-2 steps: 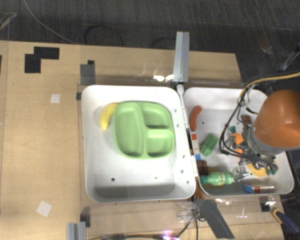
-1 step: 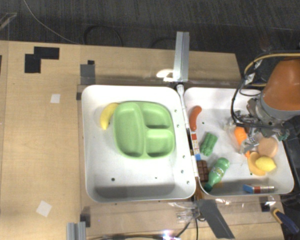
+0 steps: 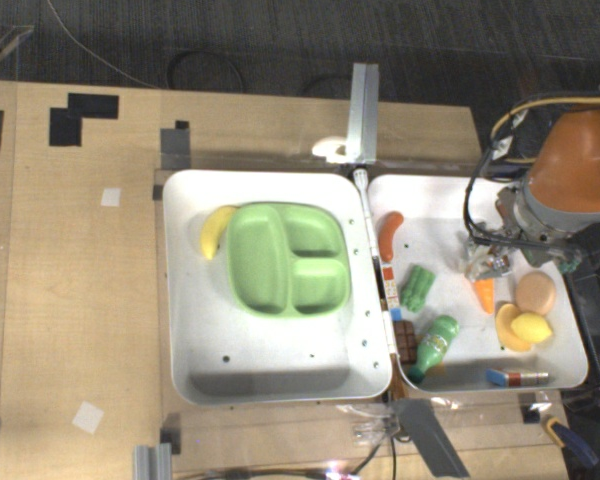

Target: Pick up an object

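Observation:
My gripper (image 3: 488, 261) hangs low in the right bin (image 3: 450, 203), under the arm's orange band (image 3: 580, 163). Just below it lies a small orange carrot (image 3: 485, 294); I cannot tell whether they touch. To the right of the carrot are a beige egg-like ball (image 3: 536, 292) and a yellow lemon (image 3: 531, 327). An orange-red sausage (image 3: 389, 234) lies at the bin's upper left. Lower down are a green block (image 3: 417, 288), a green bottle (image 3: 434, 343), a brown chocolate bar (image 3: 406, 340) and a marker (image 3: 517, 377).
The left bin (image 3: 195, 348) holds a green divided plate (image 3: 285, 258) with a yellow banana (image 3: 214, 230) at its left side. A metal post (image 3: 364, 113) stands behind the divider between the bins. Black cables (image 3: 480, 203) loop beside the wrist.

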Motion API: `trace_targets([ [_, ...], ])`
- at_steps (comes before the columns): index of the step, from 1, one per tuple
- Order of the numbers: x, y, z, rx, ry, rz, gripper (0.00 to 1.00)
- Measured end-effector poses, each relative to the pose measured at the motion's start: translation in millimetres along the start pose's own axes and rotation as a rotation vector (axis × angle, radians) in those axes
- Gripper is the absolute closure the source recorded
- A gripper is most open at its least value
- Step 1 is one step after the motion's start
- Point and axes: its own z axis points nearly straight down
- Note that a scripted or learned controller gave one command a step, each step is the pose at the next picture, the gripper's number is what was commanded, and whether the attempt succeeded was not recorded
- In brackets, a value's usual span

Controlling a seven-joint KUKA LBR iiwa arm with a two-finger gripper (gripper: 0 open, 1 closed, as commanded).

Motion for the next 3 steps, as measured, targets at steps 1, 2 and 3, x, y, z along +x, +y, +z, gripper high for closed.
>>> trace_targets([
  [1, -39.8, -36.6, -76.9, -0.009, 0.014, -0.241, 1.00],
  [2, -92.6, 20.8, -122.1, -0.011, 0.012, -0.168, 1.00],
  [3, -113.5, 104.4, -150.2, -0.013, 0.013, -0.173, 1.00],
])
